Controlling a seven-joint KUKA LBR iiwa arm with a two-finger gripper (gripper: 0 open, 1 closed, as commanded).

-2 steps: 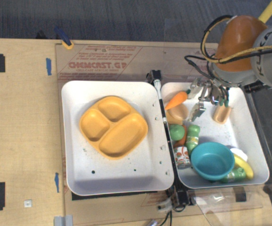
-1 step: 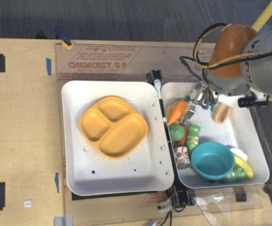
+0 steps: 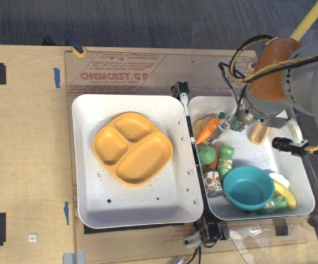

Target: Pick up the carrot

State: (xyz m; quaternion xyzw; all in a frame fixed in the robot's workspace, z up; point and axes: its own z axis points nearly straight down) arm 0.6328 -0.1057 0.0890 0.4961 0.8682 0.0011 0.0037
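Orange carrot [image 3: 207, 130], tilted, green-tipped.

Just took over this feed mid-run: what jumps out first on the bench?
The yellow divided plate lies in the middle of the left bin. The right bin is crowded: a teal bowl at the front, the carrot at the back left corner. The gripper sits low just right of the carrot, by its top end.
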